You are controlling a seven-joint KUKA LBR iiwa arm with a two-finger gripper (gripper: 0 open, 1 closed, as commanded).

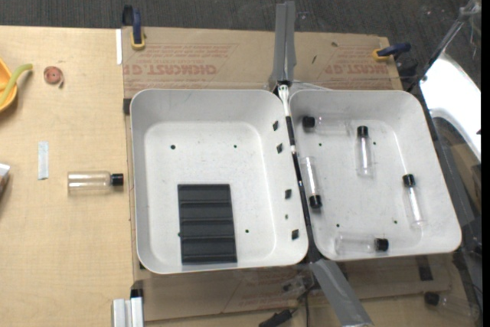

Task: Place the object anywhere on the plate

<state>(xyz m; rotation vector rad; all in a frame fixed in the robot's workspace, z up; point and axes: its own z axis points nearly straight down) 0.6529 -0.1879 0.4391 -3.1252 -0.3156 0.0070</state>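
Bench (61, 126): light wood surface carrying a cardboard sheet (230, 61), which is clamped at its rear corners, probably to keep it from sliding.
Left bin (153, 111): shallow white tray holding the dark ribbed plate (207, 223), which lies flat near the front wall. This is the drop target.
Right bin (429, 165): butts against the left bin along a shared centre edge and serves as the supply side.
Task objects: five clear vials with black caps lie on their sides here, apart from one another. One vial (363, 149) rests mid-bin; another (413, 199) lies near the right wall.
Stray vial (93, 181): lies on the bare bench, left of the bins.
Arm: white and grey structure at the right edge.
Jaws: state cannot be determined.
Task status: judged not started; no vial rests on the plate.
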